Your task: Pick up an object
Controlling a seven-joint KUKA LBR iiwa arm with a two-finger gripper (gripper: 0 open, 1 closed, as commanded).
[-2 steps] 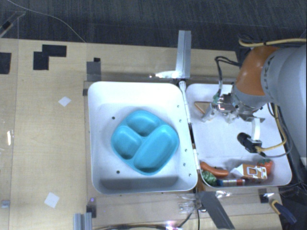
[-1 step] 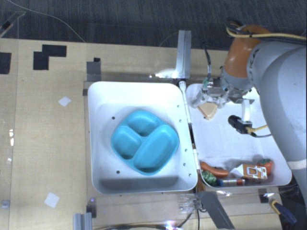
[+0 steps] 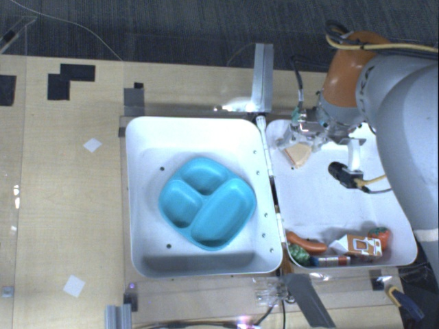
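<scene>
Metal gripper [image 3: 300, 133] hangs over the far corner of the right bin [image 3: 322, 204], its tips at a tan, wedge-shaped slice [image 3: 298, 155]; whether they grip it I cannot tell. Against the near wall lie a sausage [image 3: 306, 242], a carton [image 3: 359, 245] and a marker [image 3: 333, 259]. Glossy blue divided plate [image 3: 207, 201] fills the left bin [image 3: 144, 184]

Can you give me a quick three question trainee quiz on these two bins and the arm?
1. True or false: the blue tray lies in the left bin.
2. Where in the right bin is the gripper? A) top left corner B) bottom edge C) centre
3. What tan thing sits just below the gripper?

Key: 1 true. 2 A. 3 the wedge, beside the bin's left wall.
</scene>
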